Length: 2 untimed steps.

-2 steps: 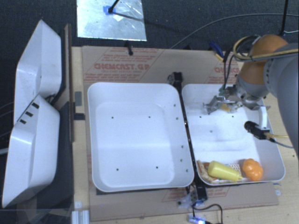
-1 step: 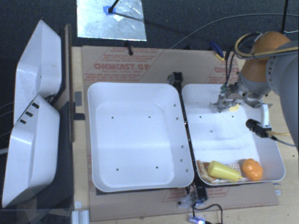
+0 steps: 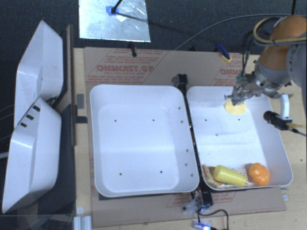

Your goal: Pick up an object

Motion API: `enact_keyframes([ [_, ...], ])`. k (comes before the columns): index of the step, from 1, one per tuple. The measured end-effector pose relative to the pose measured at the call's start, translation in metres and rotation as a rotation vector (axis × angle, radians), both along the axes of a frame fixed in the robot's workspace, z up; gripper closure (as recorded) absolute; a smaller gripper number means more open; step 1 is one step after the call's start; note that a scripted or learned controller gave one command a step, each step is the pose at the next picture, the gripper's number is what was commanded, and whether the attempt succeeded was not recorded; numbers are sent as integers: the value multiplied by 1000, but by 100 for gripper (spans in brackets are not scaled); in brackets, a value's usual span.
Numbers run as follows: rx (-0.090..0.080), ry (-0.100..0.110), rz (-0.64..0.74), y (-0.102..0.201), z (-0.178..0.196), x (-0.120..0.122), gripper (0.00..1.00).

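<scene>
My gripper (image 3: 236, 99) hangs over the far part of the right bin (image 3: 276, 150), directly above a flat pale yellow piece (image 3: 236, 109) that lies on the bin floor. The fingers point down at that piece, and the gap between them is too small to read. Against the near wall of the same bin lie a yellow bottle-shaped object (image 3: 229, 175), an orange round object (image 3: 259, 173) and a thin tan piece (image 3: 211, 176) under the yellow one.
The left bin (image 3: 139, 138) stands beside the right one, split from it by a black bar (image 3: 192, 138). Two stacked white bins (image 3: 33, 123) lean at the far left. A shiny metal sheet (image 3: 113, 12) lies beyond the bench.
</scene>
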<state>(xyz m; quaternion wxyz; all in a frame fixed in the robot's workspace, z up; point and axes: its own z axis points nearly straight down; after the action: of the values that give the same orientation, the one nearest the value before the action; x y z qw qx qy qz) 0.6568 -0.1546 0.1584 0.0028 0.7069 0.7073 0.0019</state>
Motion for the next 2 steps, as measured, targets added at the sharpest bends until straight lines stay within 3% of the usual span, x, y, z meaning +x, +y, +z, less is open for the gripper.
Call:
enact_keyframes([
  [2, 0, 1, 0, 0, 111, 1, 100],
])
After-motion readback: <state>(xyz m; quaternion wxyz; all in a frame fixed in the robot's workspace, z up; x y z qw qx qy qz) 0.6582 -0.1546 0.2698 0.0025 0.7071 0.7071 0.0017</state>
